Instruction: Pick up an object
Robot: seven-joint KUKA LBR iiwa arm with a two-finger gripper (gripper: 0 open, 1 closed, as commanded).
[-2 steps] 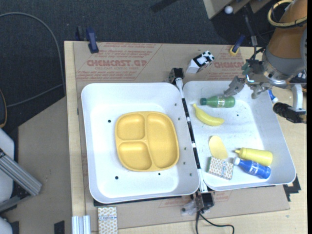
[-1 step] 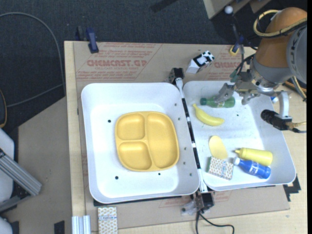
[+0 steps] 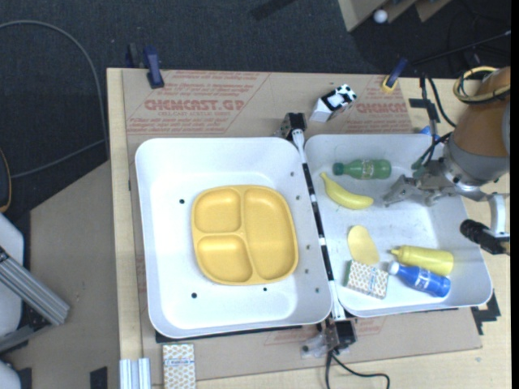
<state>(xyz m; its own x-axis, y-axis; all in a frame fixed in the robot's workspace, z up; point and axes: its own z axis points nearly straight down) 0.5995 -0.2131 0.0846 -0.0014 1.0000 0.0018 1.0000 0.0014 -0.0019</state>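
Clutter fills the right bin (image 3: 478, 286), with green bottle (image 3: 362, 168) and banana (image 3: 346, 194) at centre-right of frame beside the hand (image 3: 403, 190), fingers apart and unladen (poised, I judge, for either).

Two shallow white plastic bins are set side by side on a flat brown cardboard sheet (image 3: 203, 104). In the left bin (image 3: 162, 177), a yellow three-compartment plastic tray (image 3: 243, 233) is placed near the middle. In the right bin (image 3: 474, 286), a green plastic bottle (image 3: 362, 168) is laid toward the far wall, with a yellow toy banana (image 3: 345, 193) just in front of it. The two-finger metal gripper (image 3: 397, 191) is positioned to the right of the banana. Nearer the front, a pale yellow oval piece (image 3: 362, 244) is found behind a small patterned packet (image 3: 367, 279). To their right, a yellow squeeze bottle (image 3: 426, 257) is laid just behind a blue bottle (image 3: 423, 279).
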